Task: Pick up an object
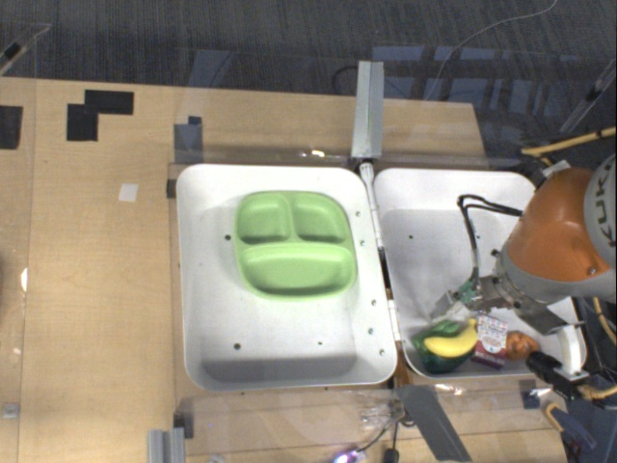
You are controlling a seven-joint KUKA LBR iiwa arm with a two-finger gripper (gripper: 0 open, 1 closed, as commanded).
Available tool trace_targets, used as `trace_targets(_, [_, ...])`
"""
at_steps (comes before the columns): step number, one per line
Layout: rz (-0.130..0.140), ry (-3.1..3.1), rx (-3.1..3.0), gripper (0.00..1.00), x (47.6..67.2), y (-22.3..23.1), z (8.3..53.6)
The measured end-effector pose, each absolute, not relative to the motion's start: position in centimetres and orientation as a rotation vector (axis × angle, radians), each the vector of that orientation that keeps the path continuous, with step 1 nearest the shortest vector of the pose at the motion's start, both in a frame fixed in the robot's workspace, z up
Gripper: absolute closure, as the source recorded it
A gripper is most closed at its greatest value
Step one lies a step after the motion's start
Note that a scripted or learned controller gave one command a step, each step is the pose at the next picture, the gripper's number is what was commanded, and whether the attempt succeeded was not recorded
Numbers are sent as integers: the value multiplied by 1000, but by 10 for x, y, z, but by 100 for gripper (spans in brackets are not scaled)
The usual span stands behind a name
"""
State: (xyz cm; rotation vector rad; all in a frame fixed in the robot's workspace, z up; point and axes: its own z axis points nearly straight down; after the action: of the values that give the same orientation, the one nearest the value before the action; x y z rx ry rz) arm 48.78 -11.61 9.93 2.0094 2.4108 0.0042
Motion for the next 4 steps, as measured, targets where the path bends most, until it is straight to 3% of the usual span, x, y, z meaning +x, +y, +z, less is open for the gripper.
trace_targets(1, [6, 2534, 1849, 0, 488, -39, 185])
trace_targets(2, [3, 2560, 1814, 0, 521, -102, 167])
trace_targets(3, [13, 2568, 1784, 0, 549, -97, 92])
trace_targets(4, [7, 2567, 1802, 0, 556, -25, 207])
